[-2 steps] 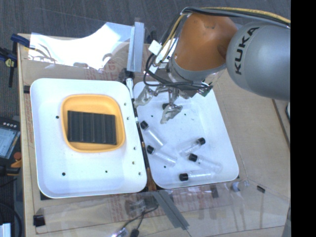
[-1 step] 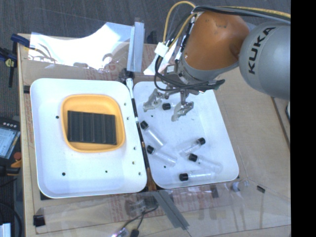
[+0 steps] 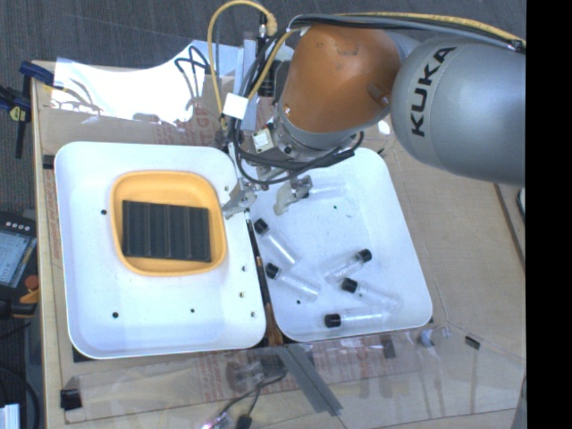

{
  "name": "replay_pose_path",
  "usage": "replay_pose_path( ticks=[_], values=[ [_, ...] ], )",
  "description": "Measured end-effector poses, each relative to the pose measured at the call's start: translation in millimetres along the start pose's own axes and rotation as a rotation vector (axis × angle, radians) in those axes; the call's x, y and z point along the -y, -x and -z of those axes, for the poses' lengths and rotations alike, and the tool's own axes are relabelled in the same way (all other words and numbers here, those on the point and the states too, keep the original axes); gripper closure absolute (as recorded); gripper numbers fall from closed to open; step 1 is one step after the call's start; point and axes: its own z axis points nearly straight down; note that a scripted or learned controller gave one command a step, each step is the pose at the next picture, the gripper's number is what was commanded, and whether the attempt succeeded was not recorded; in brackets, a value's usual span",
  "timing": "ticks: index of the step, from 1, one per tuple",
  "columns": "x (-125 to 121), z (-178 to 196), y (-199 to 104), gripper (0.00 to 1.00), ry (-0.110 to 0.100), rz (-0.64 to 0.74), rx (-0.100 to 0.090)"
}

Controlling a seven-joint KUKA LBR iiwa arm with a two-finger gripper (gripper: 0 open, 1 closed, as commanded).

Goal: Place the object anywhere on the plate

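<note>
Camera view: gripper (image 3: 264, 195) at frame centre, jaws apart, empty; clear black-capped vials (image 3: 308, 271) could roll away; yellow plate (image 3: 168, 224) waits left.

a tan wooden bench (image 3: 465, 266) sits on dark grey ribbed carpet (image 3: 107, 12), which shows along the far edge and left side. at the far left of the bench lies a shiny crinkled sheet (image 3: 116, 88). a small device with a lit screen (image 3: 13, 253) rests at the left edge. light is even and bright.
</note>
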Motion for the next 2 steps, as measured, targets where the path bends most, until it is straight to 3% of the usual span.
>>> replay_pose_path(
  ticks=[1, 2],
  values=[
    [35.3, -6.9, 27.1, 0.0, -0.002, 0.391, 0.001],
    [-1.6, 1.1, -1.2, 0.0, 0.002, 0.714, 0.001]
  ],
)
